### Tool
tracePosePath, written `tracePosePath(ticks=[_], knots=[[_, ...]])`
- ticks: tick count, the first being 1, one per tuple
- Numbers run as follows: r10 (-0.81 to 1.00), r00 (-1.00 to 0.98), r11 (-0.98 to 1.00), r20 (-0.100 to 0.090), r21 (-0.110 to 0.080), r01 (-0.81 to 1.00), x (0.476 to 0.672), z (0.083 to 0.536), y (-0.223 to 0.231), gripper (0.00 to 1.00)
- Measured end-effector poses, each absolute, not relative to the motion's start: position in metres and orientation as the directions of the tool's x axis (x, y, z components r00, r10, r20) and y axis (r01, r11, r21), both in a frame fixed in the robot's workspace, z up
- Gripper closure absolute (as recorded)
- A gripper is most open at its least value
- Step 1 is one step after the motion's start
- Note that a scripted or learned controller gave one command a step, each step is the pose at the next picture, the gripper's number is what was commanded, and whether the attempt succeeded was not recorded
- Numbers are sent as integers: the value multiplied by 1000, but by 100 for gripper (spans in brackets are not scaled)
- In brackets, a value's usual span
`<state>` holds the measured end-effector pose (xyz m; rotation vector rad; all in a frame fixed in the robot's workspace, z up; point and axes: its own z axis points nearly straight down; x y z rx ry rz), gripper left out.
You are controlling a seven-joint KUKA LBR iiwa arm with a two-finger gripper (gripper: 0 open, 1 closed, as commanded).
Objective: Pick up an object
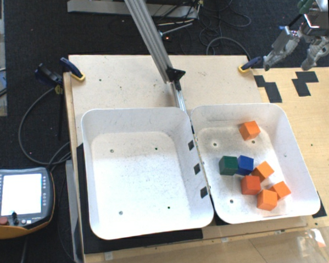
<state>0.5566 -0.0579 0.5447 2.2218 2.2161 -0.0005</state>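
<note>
Toward the upper right corner of the camera view, well outside both bins, the gripper (293, 52) hangs over the bench edge; its two fingers (274, 55) stand spread apart with nothing between them, touching nothing that can be made out.

Both bins sit side by side on the wooden bench (123, 81), their inner walls touching along the middle. The left bin (94, 159) offers a wide bare floor with a raised rim all around. The right bin (288, 127) holds every block, and they crowd its lower right half (the upper left part of its floor is bare, as is a strip along its left wall).

One orange block (249, 130) lies alone near the far wall, apart from the rest, with open floor on all sides. A green block (228, 165) and a blue block (245, 163) sit touching each other at mid floor. Just beside the blue one lies a small orange block (264, 169), and below it a red-orange block (251, 184). Two more orange blocks (267, 200) (282, 189) rest close to the near right rim, packed tight against one another, leaving little room on that side.

A slanted metal pole (151, 38) crosses the bench top down to the seam between the bins. A teach pendant (22, 201) lies on the floor at left.
</note>
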Motion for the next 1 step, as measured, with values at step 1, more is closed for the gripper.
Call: tracePosePath(ticks=[1], knots=[[1000, 0, 0, -2, 4, 1000, 555, 556, -57, 100]])
